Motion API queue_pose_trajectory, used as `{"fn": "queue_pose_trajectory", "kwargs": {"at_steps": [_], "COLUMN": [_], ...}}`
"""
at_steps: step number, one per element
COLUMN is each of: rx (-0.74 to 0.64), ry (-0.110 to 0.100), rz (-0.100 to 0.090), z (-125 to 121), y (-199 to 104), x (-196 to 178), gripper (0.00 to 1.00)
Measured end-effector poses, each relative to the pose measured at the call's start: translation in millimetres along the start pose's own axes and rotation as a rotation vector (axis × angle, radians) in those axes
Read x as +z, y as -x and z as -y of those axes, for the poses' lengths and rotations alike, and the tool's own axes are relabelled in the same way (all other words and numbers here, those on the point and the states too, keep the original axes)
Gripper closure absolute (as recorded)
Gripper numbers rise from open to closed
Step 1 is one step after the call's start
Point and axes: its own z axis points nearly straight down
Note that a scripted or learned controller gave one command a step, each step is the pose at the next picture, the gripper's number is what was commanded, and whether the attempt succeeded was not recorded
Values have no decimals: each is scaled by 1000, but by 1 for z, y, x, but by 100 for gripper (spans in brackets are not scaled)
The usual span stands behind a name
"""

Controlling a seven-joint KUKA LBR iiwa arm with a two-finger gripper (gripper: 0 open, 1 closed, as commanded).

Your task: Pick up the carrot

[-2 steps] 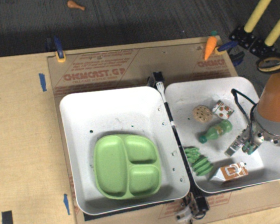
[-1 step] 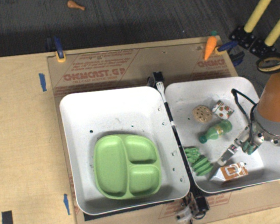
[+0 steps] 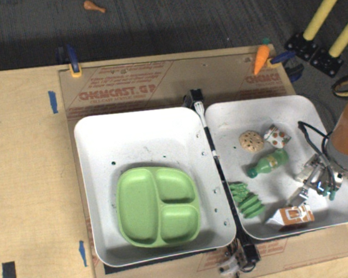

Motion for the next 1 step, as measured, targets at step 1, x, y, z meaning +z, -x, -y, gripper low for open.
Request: {"fn": "queue_pose_trajectory", "kwargs": {"at_steps": [1], "rx": [615], "ry": [-6], "rz": [6], "z": [-18], "y": [-19], "x": [-1], "gripper": [0]}}
